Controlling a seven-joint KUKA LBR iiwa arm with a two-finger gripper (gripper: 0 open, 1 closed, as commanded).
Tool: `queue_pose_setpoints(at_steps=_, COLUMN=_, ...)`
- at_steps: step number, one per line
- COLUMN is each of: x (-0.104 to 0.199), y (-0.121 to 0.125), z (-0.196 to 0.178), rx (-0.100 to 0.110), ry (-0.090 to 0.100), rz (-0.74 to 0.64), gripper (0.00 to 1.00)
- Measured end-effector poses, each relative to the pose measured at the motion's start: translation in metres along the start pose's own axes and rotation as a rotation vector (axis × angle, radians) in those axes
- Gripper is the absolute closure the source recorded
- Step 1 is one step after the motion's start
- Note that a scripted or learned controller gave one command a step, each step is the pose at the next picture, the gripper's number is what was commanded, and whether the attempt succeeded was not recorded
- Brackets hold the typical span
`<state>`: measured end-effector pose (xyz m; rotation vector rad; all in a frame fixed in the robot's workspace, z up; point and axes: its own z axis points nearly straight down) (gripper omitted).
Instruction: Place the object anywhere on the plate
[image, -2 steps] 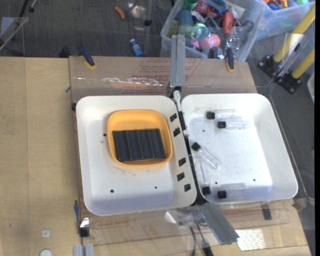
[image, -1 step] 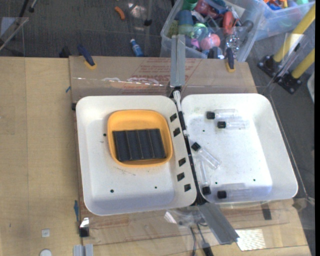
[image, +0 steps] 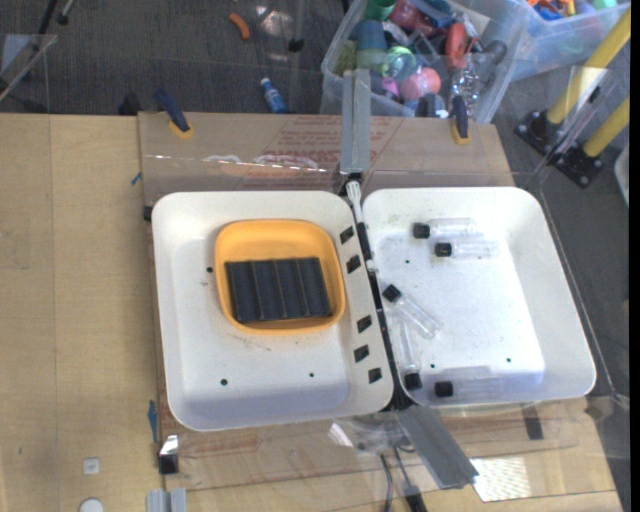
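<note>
An orange square plate (image: 233, 246) with rounded corners sits in the left white bin (image: 190, 340), a little above that bin's middle. A dark grey ribbed rectangular object (image: 279, 289) lies flat on the plate. It covers most of the plate's floor and stays inside the rim.
The right white bin (image: 520, 310) holds small clear plastic pieces with black ends: (image: 452, 240) near the back, (image: 410, 315) by the divider, (image: 445, 388) at the front. A row of black tabs (image: 358, 290) runs along the seam between the bins. A clear tub of toys (image: 420, 50) stands behind the bench.
</note>
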<state>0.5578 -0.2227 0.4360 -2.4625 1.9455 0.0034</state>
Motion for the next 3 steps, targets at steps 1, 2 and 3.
queue_pose_setpoints(at_steps=1, x=0.001, y=-0.001, z=-0.011, rx=0.007, ry=-0.002, rz=0.006, gripper=1.0)
queue_pose_setpoints(at_steps=2, x=0.001, y=-0.002, z=-0.023, rx=0.014, ry=-0.003, rz=0.011, gripper=1.0)
queue_pose_setpoints(at_steps=3, x=0.002, y=-0.002, z=-0.034, rx=0.022, ry=-0.004, rz=0.017, gripper=1.0)
